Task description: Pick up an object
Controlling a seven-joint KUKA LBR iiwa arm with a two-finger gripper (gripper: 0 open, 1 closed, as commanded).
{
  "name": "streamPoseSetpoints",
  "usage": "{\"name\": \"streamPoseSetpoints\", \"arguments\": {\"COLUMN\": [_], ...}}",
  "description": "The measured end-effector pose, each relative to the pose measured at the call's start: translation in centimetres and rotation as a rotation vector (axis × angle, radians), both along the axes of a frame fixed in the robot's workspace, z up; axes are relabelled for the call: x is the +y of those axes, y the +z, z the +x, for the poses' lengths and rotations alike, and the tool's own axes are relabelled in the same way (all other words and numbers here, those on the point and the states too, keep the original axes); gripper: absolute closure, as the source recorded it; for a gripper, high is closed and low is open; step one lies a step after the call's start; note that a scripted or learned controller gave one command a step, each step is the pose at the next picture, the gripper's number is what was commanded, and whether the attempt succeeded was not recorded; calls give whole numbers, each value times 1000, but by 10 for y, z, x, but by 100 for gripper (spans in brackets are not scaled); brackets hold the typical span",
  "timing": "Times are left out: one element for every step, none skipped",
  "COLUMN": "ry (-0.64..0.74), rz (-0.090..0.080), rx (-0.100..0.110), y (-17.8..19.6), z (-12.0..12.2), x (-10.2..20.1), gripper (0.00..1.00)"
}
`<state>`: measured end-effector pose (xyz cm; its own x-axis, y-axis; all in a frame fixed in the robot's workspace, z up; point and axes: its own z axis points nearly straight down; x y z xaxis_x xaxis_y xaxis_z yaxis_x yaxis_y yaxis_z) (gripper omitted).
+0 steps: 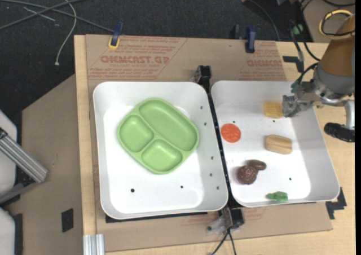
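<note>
Camera: single, fixed above the table (169, 51), looking down at a slant; both bins (107, 135) in frame, mid-range.

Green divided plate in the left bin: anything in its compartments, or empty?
Empty. All three compartments of the green plate show bare green surface.
</note>
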<state>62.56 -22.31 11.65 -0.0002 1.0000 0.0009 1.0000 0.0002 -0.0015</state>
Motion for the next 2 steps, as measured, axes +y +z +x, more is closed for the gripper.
{"name": "streamPoseSetpoints", "arguments": {"ry": [1,2], "rz": [0,-1], "rx": [2,-3], "y": [-32,-19], "z": [0,2], "x": [1,0], "gripper": [0,100]}}
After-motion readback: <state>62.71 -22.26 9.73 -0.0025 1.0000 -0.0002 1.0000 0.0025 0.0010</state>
